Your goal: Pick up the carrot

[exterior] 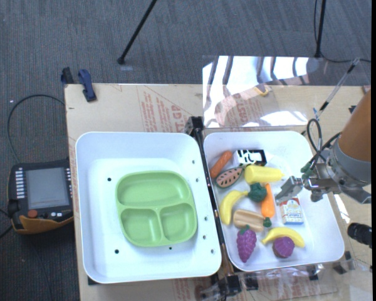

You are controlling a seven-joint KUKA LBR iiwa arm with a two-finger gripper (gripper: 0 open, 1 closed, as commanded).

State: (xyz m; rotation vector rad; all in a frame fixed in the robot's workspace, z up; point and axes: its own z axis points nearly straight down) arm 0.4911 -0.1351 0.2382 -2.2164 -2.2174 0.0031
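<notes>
A brown cardboard-covered surface (138, 105) stands on dark grey carpet (81, 30); the gripper (296, 187) hovers released beside the orange plastic carrot (269, 200).

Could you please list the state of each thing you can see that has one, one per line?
carrot: lying in the right bin, not held.
hand: hovering over the right bin, beside the carrot.
green tray: flat in the left bin.
small carton: lying flat.

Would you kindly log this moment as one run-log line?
task: pick carrot | hand: over right bin, beside carrot | carrot: lying among toy food, not held
</notes>
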